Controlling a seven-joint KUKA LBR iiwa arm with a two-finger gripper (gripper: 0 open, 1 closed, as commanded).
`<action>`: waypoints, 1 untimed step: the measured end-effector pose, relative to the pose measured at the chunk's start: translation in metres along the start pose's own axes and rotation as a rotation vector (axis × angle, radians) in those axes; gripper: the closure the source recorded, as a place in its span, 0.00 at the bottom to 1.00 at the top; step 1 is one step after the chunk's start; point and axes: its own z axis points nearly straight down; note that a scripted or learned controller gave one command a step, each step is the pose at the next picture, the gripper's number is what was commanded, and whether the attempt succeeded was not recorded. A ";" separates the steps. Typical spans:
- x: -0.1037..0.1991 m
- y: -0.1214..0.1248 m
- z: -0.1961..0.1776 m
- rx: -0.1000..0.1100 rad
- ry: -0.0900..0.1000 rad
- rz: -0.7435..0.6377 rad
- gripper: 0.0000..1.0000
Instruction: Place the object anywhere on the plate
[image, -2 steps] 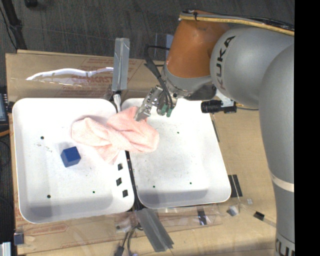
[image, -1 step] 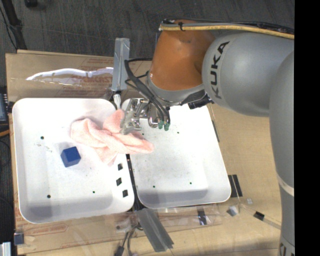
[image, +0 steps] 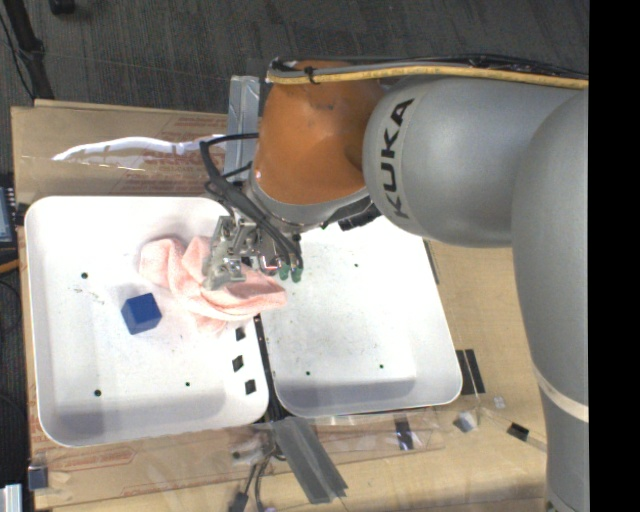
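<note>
A crumpled pink cloth lies in the left white bin, toward its right side, and one fold reaches the wall shared with the right bin. My gripper hangs directly over the cloth's right part, down among its folds. A small blue cube sits on the left bin's floor, to the left of the cloth and apart from it. The arm's orange band and grey wrist hide the far edge of both bins.
The large grey arm covers the right side of the view and the back of the right bin. Cardboard and tape surround the bins on the bench. A strip of clear plastic lies behind the left bin.
</note>
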 end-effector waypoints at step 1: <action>0.022 0.052 -0.011 0.001 0.000 -0.001 1.00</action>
